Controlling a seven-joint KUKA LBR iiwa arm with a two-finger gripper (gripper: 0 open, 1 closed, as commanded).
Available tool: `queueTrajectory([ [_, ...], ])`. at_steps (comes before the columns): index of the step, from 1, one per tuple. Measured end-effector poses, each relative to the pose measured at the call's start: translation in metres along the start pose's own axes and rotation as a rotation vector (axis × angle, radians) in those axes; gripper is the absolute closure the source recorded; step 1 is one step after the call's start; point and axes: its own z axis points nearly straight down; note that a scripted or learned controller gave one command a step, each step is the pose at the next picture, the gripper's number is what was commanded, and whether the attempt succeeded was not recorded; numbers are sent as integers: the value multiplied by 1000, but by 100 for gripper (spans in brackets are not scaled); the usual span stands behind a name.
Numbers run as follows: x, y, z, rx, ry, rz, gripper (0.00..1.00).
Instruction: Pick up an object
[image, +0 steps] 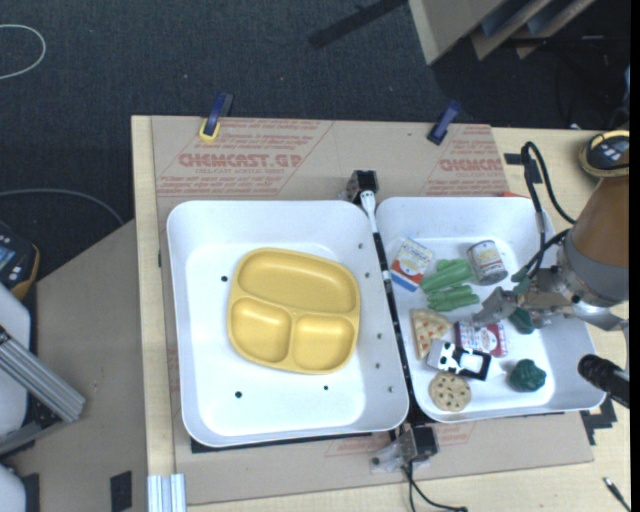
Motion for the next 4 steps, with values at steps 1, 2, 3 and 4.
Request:
queueTrajectory([
  [1,0,3,-7,-14,-3,-4,0],
  [2,1,10,54,-7,0,-4,0],
  [3,0,12,99,-19,-6,-2,0],
  [4,0,14,84,-29,-7,-3,100],
])
